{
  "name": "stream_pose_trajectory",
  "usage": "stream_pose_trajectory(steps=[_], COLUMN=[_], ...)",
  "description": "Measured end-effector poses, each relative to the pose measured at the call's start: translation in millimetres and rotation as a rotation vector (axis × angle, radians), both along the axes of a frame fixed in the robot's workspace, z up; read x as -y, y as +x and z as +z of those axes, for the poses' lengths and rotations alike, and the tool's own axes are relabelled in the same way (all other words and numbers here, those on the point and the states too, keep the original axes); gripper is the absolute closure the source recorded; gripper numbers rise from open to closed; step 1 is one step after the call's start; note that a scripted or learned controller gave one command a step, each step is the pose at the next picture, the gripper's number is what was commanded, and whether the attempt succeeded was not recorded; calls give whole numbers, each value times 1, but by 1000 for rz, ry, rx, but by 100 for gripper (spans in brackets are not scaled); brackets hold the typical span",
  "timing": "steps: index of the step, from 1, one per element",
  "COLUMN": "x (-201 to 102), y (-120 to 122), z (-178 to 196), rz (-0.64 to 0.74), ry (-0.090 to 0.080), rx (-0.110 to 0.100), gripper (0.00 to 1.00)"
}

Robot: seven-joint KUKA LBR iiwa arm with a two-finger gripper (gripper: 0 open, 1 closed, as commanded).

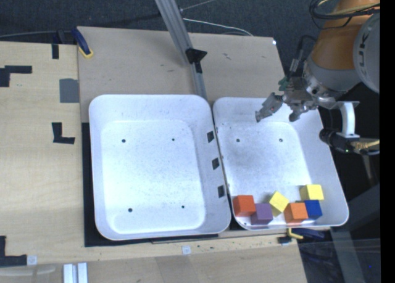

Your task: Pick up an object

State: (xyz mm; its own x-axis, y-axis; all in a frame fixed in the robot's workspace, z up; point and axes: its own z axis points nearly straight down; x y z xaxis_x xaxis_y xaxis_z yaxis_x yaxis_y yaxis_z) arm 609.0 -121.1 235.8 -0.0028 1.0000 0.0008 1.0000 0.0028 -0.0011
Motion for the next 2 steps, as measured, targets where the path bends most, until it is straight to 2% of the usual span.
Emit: stream_pose_trajectory(steps=[2], x=[0], y=[0], z=[0], rz=[0], ry=[0], rx=[0], gripper=[0])
